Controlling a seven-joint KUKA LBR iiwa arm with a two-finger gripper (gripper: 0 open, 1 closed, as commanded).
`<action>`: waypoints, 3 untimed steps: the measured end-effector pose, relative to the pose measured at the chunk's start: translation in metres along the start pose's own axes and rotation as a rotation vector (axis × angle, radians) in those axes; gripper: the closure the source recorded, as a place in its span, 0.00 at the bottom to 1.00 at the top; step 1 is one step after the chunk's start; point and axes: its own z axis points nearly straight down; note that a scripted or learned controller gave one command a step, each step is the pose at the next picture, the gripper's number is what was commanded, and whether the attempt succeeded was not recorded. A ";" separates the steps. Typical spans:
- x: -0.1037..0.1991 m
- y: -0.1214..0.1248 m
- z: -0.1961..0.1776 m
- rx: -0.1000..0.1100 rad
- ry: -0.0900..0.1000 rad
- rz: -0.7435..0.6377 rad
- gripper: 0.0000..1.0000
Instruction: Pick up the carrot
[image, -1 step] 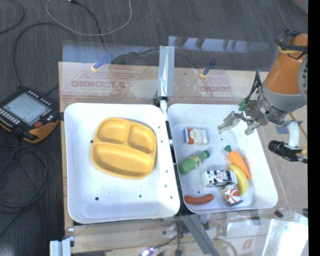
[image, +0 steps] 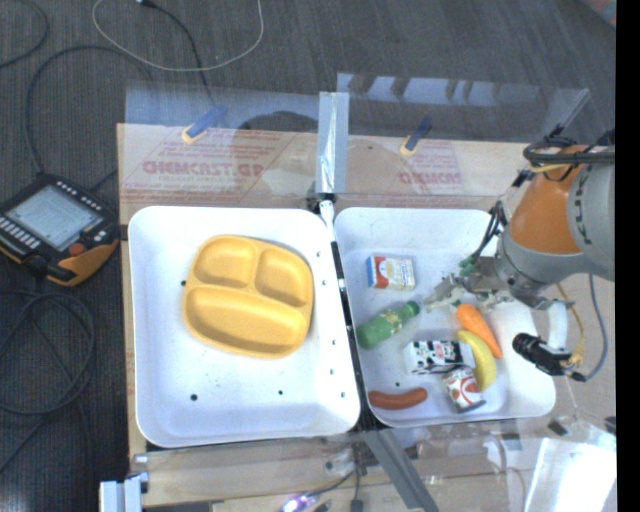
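Dark carpet lay around the tabletop (image: 135, 165), which carried two white bins side by side.

We saw a yellow divided tray (image: 250, 295) in the left bin (image: 160, 400). In the right bin (image: 440, 222) lay the carrot (image: 478, 326), toward the right side, touching a banana (image: 482, 357) just nearer to us. The gripper (image: 462, 286) hung just left of and beyond the carrot's far end; we could not tell how its jaws stood. We also noted a green bottle (image: 386, 323), a small carton (image: 390, 271), a sausage (image: 397, 398) and a can (image: 463, 389).

Pincer (image: 455, 290) low, arm (image: 560, 225) from right
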 end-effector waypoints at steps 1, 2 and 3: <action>0.002 0.001 -0.009 -0.001 0.004 -0.002 1.00; 0.002 0.001 -0.009 -0.001 0.004 -0.002 0.00; -0.005 -0.036 0.010 -0.018 -0.007 -0.396 0.00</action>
